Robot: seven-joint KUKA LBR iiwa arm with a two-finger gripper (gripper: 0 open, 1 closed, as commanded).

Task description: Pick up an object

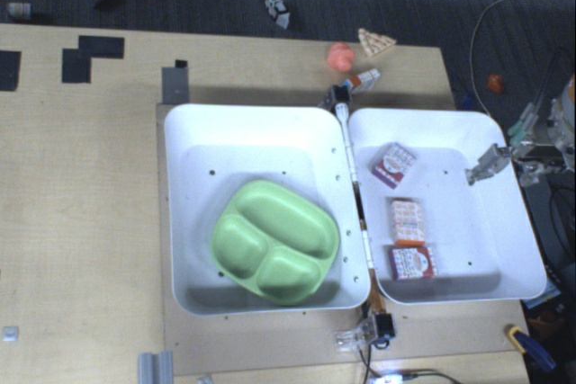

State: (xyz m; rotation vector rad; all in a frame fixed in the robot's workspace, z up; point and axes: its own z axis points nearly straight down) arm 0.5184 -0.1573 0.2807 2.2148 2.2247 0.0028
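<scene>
The gripper (490, 165) hangs over the right bin's (468, 279) right edge — whether it holds anything, I cannot tell. Three small packets (407, 220) lie in that bin; a green plate (274, 238) fills the left bin (193, 193).

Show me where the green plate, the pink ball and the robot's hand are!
green plate (274, 240), camera view, middle ridge between its compartments.
pink ball (340, 57), camera view, its centre.
hand (486, 165), camera view, its tip over the right bin.

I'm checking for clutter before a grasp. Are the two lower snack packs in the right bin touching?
Cannot tell. In the camera view the middle pack and the lowest pack sit end to end, with no plain gap or contact at their meeting edges.
</scene>
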